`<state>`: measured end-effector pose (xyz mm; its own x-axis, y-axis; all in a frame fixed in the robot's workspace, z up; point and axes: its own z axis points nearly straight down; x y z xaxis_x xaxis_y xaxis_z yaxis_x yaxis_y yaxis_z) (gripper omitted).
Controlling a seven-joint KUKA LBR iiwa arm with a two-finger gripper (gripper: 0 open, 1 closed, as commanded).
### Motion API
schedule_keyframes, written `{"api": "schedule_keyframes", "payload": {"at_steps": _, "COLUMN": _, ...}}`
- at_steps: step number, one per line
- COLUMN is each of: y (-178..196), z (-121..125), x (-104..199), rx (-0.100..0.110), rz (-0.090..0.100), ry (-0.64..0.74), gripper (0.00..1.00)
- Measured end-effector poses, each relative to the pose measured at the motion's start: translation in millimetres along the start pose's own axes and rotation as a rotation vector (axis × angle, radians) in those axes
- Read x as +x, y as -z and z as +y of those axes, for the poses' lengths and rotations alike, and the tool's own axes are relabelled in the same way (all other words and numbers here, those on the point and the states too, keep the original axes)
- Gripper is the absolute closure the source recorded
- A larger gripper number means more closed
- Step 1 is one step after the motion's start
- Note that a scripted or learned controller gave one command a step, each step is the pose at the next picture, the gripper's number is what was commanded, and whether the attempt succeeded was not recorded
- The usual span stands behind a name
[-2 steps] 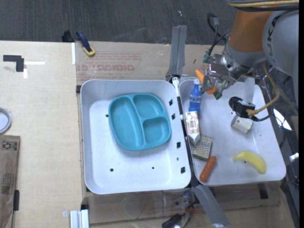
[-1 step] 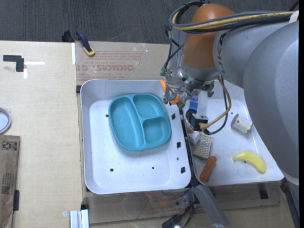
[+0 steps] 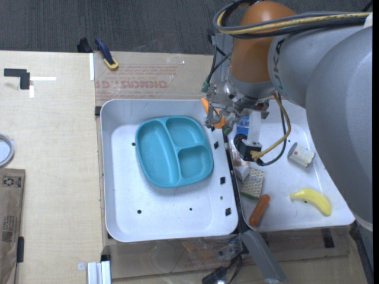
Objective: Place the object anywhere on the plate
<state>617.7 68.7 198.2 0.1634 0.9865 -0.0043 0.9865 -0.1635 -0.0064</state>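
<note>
A teal divided plate (image 3: 174,151) lies in the left white bin (image 3: 160,223), toward its back right. My gripper (image 3: 215,118) hangs over the wall between the two bins, just beyond the plate's right rim. A small orange object (image 3: 218,122) shows at the gripper's tip, with another orange bit (image 3: 205,105) just behind it. The wrist hides how the orange object sits in the gripper.
The right bin (image 3: 296,223) holds a yellow banana (image 3: 312,200), a white block (image 3: 301,155), a speckled sponge-like piece (image 3: 254,183), a reddish sausage shape (image 3: 259,210) and a blue item (image 3: 241,126). A tape roll (image 3: 3,151) lies at the bench's left edge.
</note>
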Motion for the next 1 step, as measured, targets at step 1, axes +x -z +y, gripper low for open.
{"api": "schedule_keyframes", "payload": {"at_steps": 1, "y": 0.0, "z": 0.0, "x": -0.1, "rx": 0.000, "rz": 0.000, "ry": -0.001, "gripper": 0.00}}
